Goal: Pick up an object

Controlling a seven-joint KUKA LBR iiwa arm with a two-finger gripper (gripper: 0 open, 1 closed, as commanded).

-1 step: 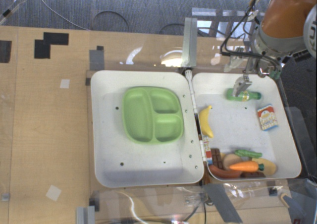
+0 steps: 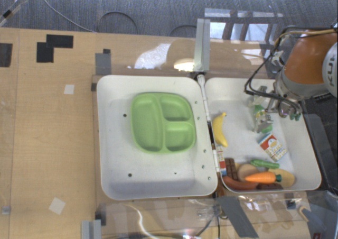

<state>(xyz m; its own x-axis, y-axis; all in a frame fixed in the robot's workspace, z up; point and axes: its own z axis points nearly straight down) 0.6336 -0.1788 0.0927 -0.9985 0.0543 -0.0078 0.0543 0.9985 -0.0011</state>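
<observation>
Camera view: the arm [image 2: 311, 63] enters from three o'clock and hangs over the right bin [image 2: 311, 180]. Its gripper [image 2: 264, 119] sits low in the bin's upper half, with something green just at its tip; whether that is a loose object or part of the tool cannot be told, nor whether anything is caught. How the tool is set cannot be told from this slant. Just toward five o'clock of it lies a small carton [image 2: 273, 147], apart from it. At nine o'clock of the gripper rests a banana [image 2: 219, 129] beside the bin's left wall. Along the six o'clock edge a carrot [image 2: 262, 177] lies in a pile of toy food. The left bin [image 2: 111, 180] holds a green divided plate [image 2: 162, 122].

The step looks like the reach-down onto a target. Next would be a firm close and a straight lift, clear of the carton.
</observation>
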